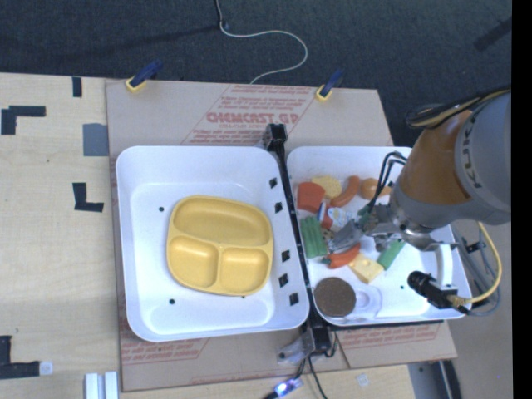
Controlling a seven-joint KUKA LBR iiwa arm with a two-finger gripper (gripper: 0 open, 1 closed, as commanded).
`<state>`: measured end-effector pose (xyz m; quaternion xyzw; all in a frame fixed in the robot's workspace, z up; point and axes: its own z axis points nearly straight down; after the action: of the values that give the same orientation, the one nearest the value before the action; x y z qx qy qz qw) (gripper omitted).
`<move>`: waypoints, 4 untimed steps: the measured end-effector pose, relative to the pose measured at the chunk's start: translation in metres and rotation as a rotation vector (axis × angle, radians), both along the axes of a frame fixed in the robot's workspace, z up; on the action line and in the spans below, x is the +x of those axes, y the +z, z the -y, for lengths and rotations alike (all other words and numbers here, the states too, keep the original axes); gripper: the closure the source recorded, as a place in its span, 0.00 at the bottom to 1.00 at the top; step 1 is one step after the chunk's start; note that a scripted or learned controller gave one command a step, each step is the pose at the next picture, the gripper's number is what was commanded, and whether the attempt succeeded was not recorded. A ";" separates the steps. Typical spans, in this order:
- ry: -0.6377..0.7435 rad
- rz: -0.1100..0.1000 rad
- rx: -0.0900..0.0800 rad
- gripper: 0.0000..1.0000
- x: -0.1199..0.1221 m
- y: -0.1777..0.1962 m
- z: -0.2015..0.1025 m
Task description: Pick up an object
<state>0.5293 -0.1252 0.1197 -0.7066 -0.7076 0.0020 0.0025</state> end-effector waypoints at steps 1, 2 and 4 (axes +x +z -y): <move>0.000 0.004 -0.002 0.00 0.000 -0.037 0.000; -0.001 0.006 -0.003 1.00 0.000 -0.025 0.000; 0.000 0.009 -0.001 1.00 0.009 0.067 -0.010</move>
<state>0.5380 -0.1155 0.1864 -0.7065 -0.7078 -0.0007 -0.0009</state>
